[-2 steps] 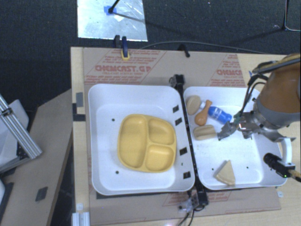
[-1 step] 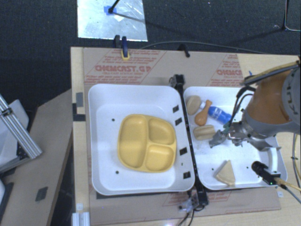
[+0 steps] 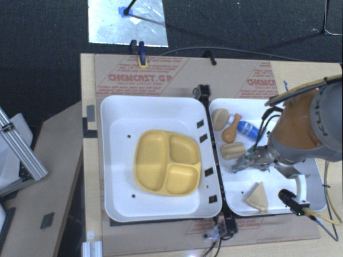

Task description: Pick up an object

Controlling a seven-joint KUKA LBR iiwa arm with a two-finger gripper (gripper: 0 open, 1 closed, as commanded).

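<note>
Arm point(image 3: 311, 125) comes in from the right and hangs over the right bin point(image 3: 236, 208); orange band visible above the wrist. Gripper point(image 3: 241, 164) sits low over the middle of that bin, tip just right of the divider between the bins. Whether it is apart or together: can't tell, too small and blurred. Nothing is visibly gripped.

Right bin contents:
- tan oval block point(image 3: 231, 150), lying flat just above the gripper tip, touching or nearly touching it; can't tell which
- pale round piece point(image 3: 220, 119) near the bin's top left corner
- orange-brown pear-shaped piece point(image 3: 231, 130) just right of it, touching or very close
- blue and white bottle point(image 3: 249, 129), lying on its side, right of the pear shape, partly hidden by the arm's cables
- tan wedge point(image 3: 258, 197) near the bottom edge, well below the gripper and apart from it

Left bin point(image 3: 115, 143) holds a yellow tray point(image 3: 167, 162) with three compartments, roughly centred.

Both bins sit on a cardboard sheet point(image 3: 161, 76) with red print. A blue and yellow clamp point(image 3: 141, 55) is at the sheet's top edge. Beyond it, a shiny metal plate point(image 3: 127, 15) lies on the dark floor.
</note>
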